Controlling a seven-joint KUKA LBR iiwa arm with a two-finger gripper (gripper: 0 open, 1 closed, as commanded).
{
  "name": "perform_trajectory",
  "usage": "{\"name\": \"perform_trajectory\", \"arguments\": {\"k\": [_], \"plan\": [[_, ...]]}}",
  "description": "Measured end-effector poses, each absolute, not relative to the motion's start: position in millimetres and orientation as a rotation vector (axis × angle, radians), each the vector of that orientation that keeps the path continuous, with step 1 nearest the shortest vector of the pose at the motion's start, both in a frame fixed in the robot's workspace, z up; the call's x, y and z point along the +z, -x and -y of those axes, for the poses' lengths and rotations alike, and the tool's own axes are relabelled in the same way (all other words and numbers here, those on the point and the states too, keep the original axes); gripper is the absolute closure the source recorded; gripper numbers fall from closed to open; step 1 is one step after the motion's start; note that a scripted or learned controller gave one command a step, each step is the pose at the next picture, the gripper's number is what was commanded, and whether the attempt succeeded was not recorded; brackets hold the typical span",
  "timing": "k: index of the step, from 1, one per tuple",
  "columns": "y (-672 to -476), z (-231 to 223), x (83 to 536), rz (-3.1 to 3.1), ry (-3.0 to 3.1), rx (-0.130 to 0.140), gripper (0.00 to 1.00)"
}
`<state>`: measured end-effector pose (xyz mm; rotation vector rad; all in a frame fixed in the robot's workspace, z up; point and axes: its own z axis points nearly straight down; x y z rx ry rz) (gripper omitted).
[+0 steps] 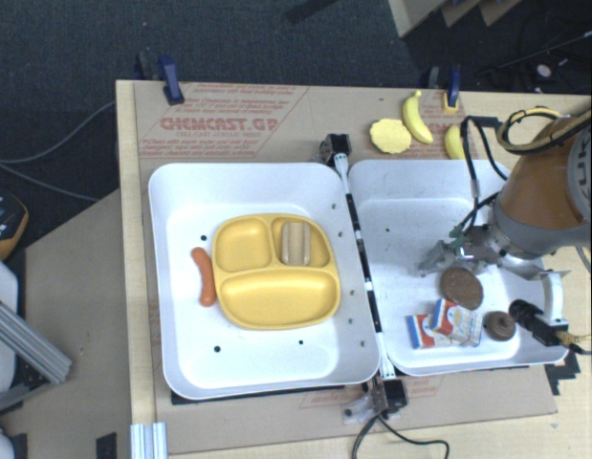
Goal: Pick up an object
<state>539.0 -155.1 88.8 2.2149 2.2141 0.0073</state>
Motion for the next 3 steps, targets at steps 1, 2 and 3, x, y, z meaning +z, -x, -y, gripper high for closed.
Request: {"name": "perform_trajectory", "arguments": {"k": [1,2,3], "plan": [[-500.8,169,87,-2.214,-2.220,0.003,0.00],[-574.4,155,85,-2.223,-2.211,0.005,0.00],[-623.4,226,112,-2.219,-2.221,0.005,0.00]]}}
